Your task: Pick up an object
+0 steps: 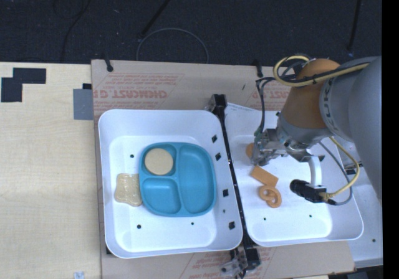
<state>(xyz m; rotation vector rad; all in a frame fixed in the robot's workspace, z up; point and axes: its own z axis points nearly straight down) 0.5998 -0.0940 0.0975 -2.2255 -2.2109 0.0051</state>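
Observation:
In the right bin [299,228], my gripper [265,151] hangs low near the bin's upper left part. A small orange piece [249,149] peeks out at its left side, mostly hidden by it. Just below the gripper, apart from it, lies an orange block [264,176]. A tan pretzel-shaped piece [270,196] rests on the bin floor a little further toward the front.
The left bin [118,128] holds a blue divided tray [187,187] with a round beige disc [158,160] in its upper left compartment. A pale yellow piece [128,189] lies against the tray's left side. A black divider [225,165] runs between the bins. Cables [318,192] trail by the wrist.

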